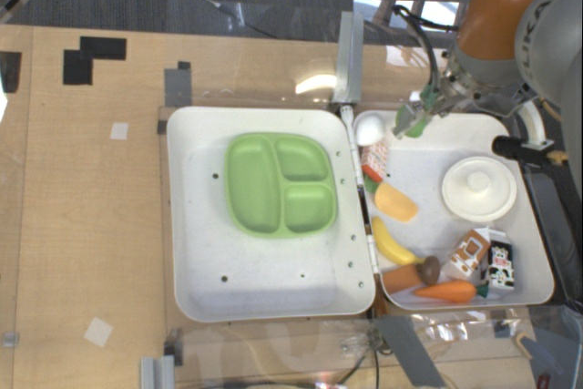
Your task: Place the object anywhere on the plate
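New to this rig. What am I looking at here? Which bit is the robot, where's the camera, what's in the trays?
One fixed camera looks down at a slant on two white bins. The grey arm with an orange band enters from the right; its tool sits over the right bin's back edge, with something green at its tip. I can't tell whether that is gripped. The left bin holds a green divided plate, the target. The right bin holds toy items: banana, carrot, a white lid-like disc, small cartons.

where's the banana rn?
In the right bin, against its left wall: the banana lies below the orange piece and above the brown piece.
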You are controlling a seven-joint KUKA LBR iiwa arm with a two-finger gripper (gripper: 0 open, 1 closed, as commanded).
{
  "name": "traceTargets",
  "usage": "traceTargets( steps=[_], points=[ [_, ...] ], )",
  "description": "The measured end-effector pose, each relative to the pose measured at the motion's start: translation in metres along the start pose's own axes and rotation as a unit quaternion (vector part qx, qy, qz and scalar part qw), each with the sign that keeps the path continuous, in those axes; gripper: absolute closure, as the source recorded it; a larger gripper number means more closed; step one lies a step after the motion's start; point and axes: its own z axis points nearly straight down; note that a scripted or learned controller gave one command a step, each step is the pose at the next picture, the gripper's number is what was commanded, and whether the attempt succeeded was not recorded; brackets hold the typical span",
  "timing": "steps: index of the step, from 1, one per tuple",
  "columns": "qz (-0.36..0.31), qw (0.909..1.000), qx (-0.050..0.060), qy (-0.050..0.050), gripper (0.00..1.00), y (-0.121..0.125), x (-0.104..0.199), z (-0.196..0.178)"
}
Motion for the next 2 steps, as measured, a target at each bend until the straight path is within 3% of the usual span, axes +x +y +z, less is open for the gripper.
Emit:
traceTargets(
  steps=[1,2],
  points=[
    [-0.020,0.9998,0.000,0.002,1.00,-0.036,0.087,-0.003],
    [0.015,0.9999,0.001,0.003,1.00,0.025,0.168,-0.001]
  ],
)
